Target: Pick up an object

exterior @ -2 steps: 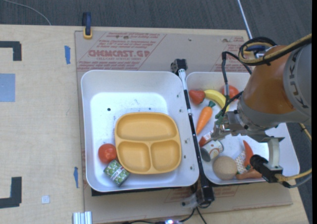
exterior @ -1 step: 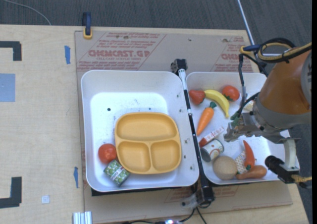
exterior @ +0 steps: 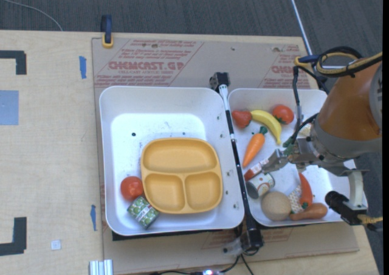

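Gripper (exterior: 275, 161) hangs low in the right bin (exterior: 316, 96); whether it is grasping anything cannot be told. Carrot (exterior: 253, 148), at its ten o'clock, looks light, rigid, smooth plastic; gripping its thick middle seems safest.

Arm (exterior: 349, 115) ran off the right edge and covered much of the right bin (exterior: 243, 100), incl. its far-right wall. Gripper (exterior: 270, 167) finger state unreadable against clutter. Small item (exterior: 262, 184) beneath it was too jumbled to identify. Bottom-edge cables (exterior: 234, 248) were cropped.
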Motion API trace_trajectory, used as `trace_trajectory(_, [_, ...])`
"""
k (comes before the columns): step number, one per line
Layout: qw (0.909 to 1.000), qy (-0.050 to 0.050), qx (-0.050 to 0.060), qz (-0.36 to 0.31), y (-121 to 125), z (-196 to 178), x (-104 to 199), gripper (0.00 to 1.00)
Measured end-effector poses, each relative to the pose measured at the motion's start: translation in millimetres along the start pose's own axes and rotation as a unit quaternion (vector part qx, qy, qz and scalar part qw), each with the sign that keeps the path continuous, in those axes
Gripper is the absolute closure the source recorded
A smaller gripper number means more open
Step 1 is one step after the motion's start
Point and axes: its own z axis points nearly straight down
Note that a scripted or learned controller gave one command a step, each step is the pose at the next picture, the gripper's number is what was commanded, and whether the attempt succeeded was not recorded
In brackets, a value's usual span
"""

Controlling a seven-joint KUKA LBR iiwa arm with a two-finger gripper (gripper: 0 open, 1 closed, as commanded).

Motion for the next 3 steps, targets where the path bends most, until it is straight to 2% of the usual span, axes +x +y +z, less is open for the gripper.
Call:
trace_trajectory(1, [1.0000, 0.005, 0.000, -0.002, 1.5, 72.1, -42.2, 0.00])
trace_trajectory(3, [1.0000, 0.002, -0.006, -0.001, 4.6, 74.1, -36.6, 0.00])
